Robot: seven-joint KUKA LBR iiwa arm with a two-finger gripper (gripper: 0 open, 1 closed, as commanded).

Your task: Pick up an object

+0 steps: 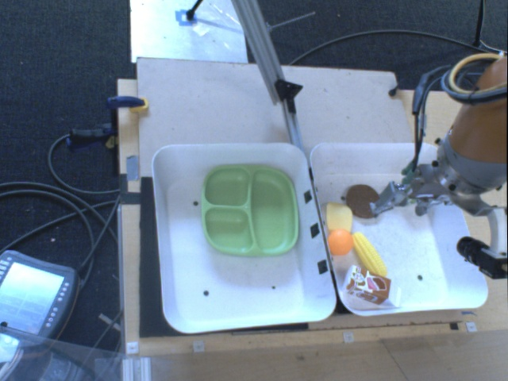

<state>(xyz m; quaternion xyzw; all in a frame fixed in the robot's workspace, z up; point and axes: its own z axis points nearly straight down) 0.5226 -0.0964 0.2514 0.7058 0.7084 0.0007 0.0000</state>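
Claw (384, 202), grip state unclear, hovers just beside brown disc (361, 200) in right bin (452, 288).

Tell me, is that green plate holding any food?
Empty. The green plate lies flat in the left bin, and all three of its compartments show bare green. The toy food sits in the right bin.

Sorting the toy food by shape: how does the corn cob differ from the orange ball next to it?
The corn cob is yellow, while the orange ball is orange. The corn cob is long and lies at a slant; the orange ball is round. The corn cob looks longer than the orange ball is wide. Both lie in the right bin, close to its left wall, between the yellow block and the snack packet.
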